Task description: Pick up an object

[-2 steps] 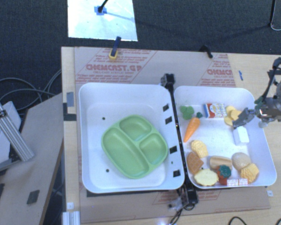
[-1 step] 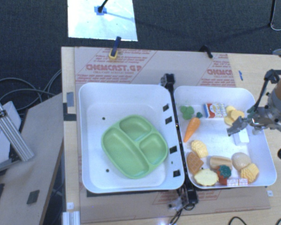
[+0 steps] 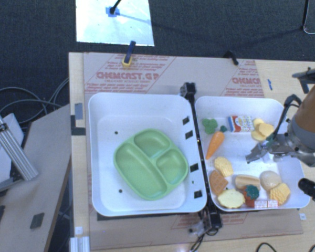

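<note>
Pale brown cardboard sheet (image 3: 147, 75), printed with red lettering, covers the wooden bench (image 3: 76, 88) beneath two shallow white plastic bins set side by side. Dark carpet (image 3: 226, 14) fills the floor beyond, where a shiny square metal plate (image 3: 114, 14) lies. Grey cables (image 3: 21, 101) loop at the left near a ribbed aluminium rail (image 3: 10, 143).

Left bin (image 3: 105, 114): holds a smooth, pale green divided plastic plate (image 3: 150, 163) with three compartments, lying flat near the centre.

Right bin (image 3: 241, 106): holds small toy foods, matte and rounded. An orange carrot with a green top (image 3: 214, 143) lies beside the dividing wall, a green broccoli piece (image 3: 210, 125) just above it. A white carton with red and blue print (image 3: 243, 123) sits near the far wall, yellow banana-like pieces (image 3: 262, 130) beside it. Along the near wall lie a ridged tan cracker (image 3: 223, 166), a brown biscuit (image 3: 218, 182), a yellow lemon-like slice (image 3: 230, 199), a tan sausage roll (image 3: 247, 181), a teal and red piece (image 3: 250, 193), a beige egg shape (image 3: 270, 180) and a yellow corn piece (image 3: 280, 193).

Grey metal gripper (image 3: 255, 155): hangs over the bare middle of the right bin, beside the banana pieces; whether its fingers are parted or closed cannot be told. Nothing is seen between them.
</note>
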### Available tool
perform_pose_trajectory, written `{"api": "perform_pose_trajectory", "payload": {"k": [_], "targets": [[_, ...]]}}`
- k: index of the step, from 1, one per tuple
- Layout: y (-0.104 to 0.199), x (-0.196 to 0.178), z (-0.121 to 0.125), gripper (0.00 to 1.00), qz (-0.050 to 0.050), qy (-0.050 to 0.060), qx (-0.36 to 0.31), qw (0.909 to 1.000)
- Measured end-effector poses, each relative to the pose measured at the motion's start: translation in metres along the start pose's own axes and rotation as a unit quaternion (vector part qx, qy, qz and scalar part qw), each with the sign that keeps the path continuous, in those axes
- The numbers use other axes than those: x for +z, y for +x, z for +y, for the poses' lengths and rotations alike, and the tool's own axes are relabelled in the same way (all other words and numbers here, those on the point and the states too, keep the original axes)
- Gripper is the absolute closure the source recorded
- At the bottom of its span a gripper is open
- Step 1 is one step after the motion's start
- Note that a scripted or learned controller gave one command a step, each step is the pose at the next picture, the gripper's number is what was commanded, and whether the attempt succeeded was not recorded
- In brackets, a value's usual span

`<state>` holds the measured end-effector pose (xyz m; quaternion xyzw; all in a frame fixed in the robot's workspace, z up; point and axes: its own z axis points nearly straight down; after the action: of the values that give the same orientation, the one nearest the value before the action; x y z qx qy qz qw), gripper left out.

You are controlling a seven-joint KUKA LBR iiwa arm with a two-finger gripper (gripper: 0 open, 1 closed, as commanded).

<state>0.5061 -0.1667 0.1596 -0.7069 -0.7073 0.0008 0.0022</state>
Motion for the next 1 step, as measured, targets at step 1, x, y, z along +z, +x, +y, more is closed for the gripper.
{"api": "perform_pose_trajectory", "payload": {"k": [1], "targets": [[-0.0077, 0.0581, -0.0043, 0.00, 0.000, 0.000, 0.000, 1.0000]]}}
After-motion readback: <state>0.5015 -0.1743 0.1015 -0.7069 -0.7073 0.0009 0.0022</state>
